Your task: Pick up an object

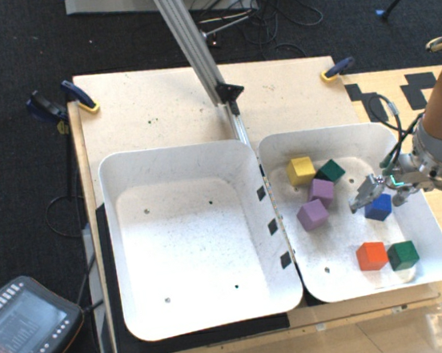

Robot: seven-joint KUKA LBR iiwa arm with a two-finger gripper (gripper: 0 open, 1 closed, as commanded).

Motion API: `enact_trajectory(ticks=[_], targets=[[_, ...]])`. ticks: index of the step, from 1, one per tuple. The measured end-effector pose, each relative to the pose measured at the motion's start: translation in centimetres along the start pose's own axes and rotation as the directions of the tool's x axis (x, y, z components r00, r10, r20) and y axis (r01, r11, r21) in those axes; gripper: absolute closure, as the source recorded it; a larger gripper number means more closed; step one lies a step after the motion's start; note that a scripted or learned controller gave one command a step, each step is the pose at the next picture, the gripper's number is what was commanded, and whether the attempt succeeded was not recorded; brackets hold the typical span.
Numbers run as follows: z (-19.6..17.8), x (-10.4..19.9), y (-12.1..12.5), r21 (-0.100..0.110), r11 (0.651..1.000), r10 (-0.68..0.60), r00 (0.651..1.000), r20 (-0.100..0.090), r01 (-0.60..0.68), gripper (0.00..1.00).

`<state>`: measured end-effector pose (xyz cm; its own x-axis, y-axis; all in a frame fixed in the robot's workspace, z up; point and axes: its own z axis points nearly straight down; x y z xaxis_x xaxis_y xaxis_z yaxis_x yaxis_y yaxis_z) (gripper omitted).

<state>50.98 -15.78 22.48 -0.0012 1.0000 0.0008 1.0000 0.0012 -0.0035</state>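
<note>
Jaws [378,191] spread, straddling blue cube [379,208].

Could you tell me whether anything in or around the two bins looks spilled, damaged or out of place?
Nothing stands out. All the blocks lie inside the right bin: yellow block, dark green block, two purple blocks, blue block, orange block and green block. The gripper hovers by the blue block.

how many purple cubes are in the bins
2, both in the right bin: one purple cube just below the yellow cube, touching the dark green cube; the other below it, toward the bin's left side. The gripper might hide more.
</note>
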Motion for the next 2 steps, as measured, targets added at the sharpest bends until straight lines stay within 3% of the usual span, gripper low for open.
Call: enact_trajectory(ticks=[1, 2], targets=[[-0.2, 0.0, 0.1, -0.003, 1.000, 0.001, 1.000, 0.001, -0.001, 0.00], [4.5, -0.3, -0.7, 0.001, 1.000, 0.003, 1.000, 0.000, -0.003, 0.00]])
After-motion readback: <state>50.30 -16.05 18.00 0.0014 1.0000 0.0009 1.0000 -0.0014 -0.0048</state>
